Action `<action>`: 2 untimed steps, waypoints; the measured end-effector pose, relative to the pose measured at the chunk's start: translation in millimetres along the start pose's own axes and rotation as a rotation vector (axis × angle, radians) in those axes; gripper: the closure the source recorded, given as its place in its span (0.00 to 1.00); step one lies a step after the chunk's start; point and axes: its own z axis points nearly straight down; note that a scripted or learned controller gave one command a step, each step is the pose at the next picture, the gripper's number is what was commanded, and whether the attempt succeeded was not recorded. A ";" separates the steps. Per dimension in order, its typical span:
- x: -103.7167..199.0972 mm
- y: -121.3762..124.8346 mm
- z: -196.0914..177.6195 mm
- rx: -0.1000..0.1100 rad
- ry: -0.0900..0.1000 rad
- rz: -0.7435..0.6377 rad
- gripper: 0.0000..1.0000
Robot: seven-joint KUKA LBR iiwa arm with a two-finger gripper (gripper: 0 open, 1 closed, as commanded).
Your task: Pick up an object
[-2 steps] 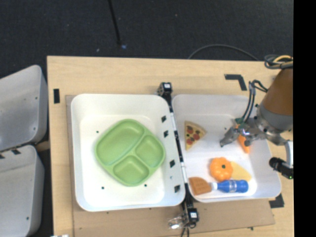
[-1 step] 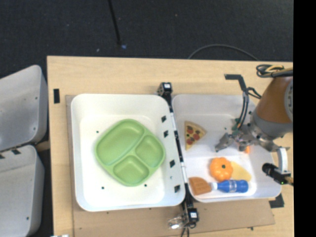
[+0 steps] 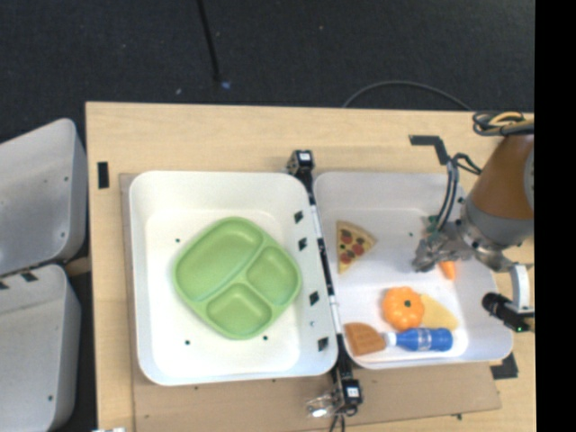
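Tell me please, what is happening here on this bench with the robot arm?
A grey robot arm reaches into the right bin from the right. Its hand is low by a small orange object, but a grasp cannot be confirmed. A pizza slice toy, an orange pumpkin, a yellow wedge, a blue bottle and a brown piece also lie there. The left bin holds a green divided plate.

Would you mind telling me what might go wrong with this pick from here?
1. The gripper sits low over a small orange piece near the right bin's wall; it may slip out.
2. The pumpkin, blue bottle and yellow wedge lie packed together, so a sweep could knock them.
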 end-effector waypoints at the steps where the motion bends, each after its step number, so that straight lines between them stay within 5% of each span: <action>1: 8.2 -0.5 -57.4 -0.001 0.001 -0.006 1.00; 2: 6.8 6.4 -102.4 -0.002 0.000 -0.006 1.00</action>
